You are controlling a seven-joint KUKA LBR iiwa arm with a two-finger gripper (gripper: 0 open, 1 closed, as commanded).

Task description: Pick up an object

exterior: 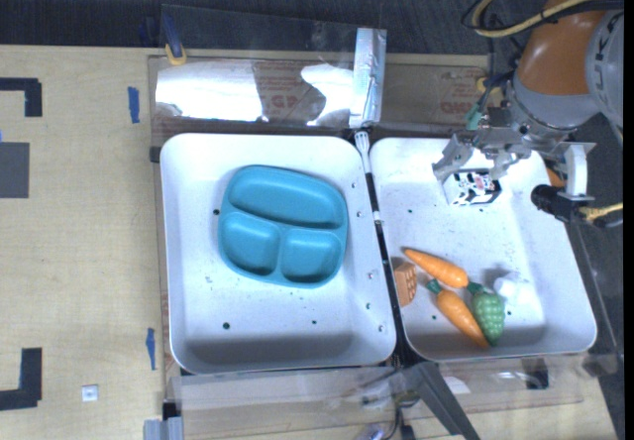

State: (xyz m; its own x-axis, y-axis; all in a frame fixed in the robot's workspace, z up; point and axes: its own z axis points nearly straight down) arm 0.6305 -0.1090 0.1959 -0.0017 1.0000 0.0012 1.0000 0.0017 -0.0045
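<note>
Camera view: nearest lie two orange plastic carrots (448, 287) and a green knobbly toy (487, 314) in the right white bin (565, 270), so the two-finger gripper (477, 163), hovering farther back with jaws apparently apart and empty, should descend squarely over one carrot.

We see two bins side by side on the bench (69, 230), their inner walls touching along the middle. In the left bin (188, 329) a divided tray (282, 224) lies near the centre, a little toward the far side. In the right bin (565, 324) two carrots (438, 268) (461, 315) lie in the near half, one behind the other, with a leafy vegetable (489, 313) just right of the nearer one and a small block (404, 282) at their left, against the inner wall. The gripper (482, 153) hangs over that bin's far end, above a small object (475, 188).
</note>
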